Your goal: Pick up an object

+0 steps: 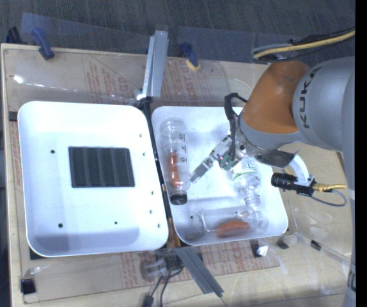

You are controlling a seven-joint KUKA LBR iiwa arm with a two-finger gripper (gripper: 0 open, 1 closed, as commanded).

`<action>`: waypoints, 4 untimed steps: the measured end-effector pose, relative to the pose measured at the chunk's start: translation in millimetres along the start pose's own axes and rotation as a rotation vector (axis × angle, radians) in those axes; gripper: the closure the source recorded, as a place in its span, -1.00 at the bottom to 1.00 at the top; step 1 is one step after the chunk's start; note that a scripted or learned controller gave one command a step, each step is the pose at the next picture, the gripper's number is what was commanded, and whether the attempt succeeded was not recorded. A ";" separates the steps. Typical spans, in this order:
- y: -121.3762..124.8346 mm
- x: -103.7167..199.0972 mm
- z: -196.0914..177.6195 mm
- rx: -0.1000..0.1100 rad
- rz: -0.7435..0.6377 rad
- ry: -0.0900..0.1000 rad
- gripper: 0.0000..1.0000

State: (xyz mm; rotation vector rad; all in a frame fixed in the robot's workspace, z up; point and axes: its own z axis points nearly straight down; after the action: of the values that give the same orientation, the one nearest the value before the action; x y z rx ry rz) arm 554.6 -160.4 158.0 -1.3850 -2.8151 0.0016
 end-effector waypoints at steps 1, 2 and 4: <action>-27.3 32.2 36.6 -0.001 0.036 -0.001 -1.00; 40.9 -8.5 52.1 -0.004 0.062 -0.039 -1.00; 90.6 -19.6 46.1 -0.002 -0.052 -0.027 1.00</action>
State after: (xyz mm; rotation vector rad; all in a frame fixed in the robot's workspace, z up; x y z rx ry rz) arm 638.1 -120.6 111.6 -1.3222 -2.8725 0.0173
